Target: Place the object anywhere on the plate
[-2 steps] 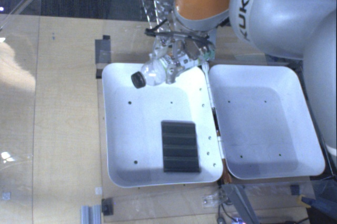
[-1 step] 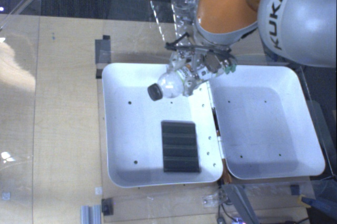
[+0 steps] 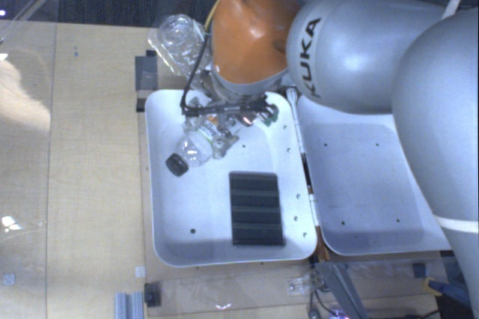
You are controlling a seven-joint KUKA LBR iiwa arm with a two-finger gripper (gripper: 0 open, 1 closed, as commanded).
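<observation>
Pincer over clear bottle in left bin (grip state unclear); black plate nearby.

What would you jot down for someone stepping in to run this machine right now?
Gripper: low over the far end of the left bin, right at the clear plastic bottle; I cannot tell whether it has a grip.
Bottle: lying on its side on the bin floor, black cap toward the bin's left wall.
Dark ribbed plate: flat in the near half of the same bin, apart from the bottle.
Done: the arm has reached the bottle.
Left: grasp it, lift it, set it on the plate.
A second clear bottle lies beyond the bin.
</observation>
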